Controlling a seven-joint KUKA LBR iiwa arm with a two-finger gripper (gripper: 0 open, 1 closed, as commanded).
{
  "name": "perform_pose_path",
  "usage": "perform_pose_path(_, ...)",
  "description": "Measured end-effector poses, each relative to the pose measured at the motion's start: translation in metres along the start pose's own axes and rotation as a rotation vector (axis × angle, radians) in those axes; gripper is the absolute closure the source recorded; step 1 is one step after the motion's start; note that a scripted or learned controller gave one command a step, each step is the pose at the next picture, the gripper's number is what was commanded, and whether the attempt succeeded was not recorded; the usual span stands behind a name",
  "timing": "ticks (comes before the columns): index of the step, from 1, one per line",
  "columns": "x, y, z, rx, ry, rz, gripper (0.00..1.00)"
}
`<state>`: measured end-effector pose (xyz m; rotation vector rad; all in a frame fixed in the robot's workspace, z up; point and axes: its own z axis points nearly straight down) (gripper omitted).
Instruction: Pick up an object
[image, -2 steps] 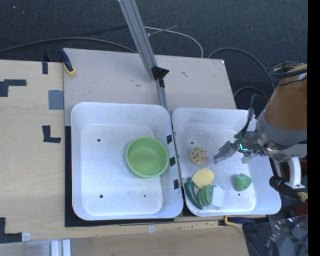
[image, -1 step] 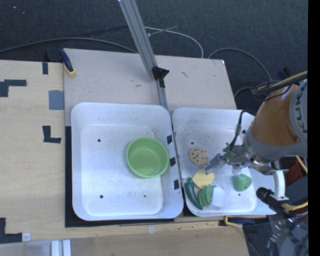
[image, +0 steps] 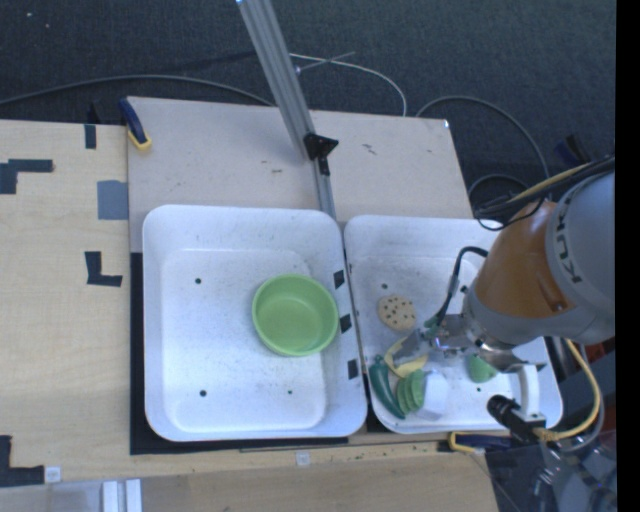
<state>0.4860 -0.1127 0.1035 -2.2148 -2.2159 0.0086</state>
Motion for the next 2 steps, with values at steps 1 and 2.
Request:
perform_pose_path(1,0.0003,0.0001,0.0141,-0.008,-0.002,0.000,0.00)
perform_pose_path(2,0.0010,-0.0004,0.0042,-0.006,0.000,-0.001,1.00)
